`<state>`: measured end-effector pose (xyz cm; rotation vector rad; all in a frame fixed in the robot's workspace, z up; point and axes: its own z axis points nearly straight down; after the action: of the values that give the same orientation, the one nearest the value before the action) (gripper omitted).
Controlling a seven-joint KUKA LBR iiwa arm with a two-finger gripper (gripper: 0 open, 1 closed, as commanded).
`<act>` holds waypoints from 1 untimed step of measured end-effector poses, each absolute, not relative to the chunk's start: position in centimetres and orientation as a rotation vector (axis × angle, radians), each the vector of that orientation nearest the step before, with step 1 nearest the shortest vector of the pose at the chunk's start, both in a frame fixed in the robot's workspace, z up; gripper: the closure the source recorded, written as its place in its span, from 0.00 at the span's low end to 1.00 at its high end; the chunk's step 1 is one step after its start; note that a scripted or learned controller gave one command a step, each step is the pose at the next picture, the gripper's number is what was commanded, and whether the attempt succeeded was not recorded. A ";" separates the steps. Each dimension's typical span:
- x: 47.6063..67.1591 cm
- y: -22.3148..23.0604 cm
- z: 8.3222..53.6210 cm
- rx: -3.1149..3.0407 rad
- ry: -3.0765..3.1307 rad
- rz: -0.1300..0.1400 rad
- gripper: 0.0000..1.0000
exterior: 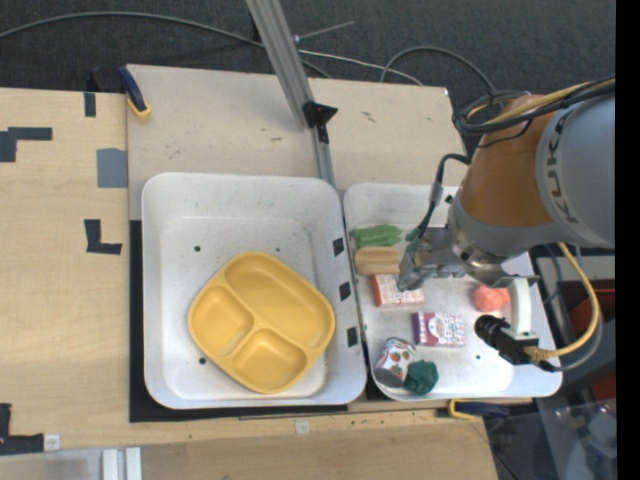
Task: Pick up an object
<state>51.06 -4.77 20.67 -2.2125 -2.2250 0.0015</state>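
Nearest the camera, along the front wall of the right bin (545,386), a small round printed cup (394,358) lies touching a dark green lump (422,375). Just behind them sits a small purple-and-white carton (440,328), and to its right an orange-pink piece (490,297) rests beside the arm's black fitting. Further back, the gripper (410,273) hangs over a red-and-white packet (390,290) — its dark fingers point down at the packet's upper edge, but whether they are spread or closed cannot be told from this angle. Beyond the packet lie a tan bun-like piece (376,260) and a green item (375,235), one behind the other. Across the divider, the left bin (165,208) holds a yellow compartment tray (262,320) — tilted diagonally.
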 end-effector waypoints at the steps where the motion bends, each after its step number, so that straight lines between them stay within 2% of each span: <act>1: 49.7 -0.1 21.5 -2.211 -2.226 0.001 1.00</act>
<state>49.68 -0.07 21.54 -2.2109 -2.2264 0.0012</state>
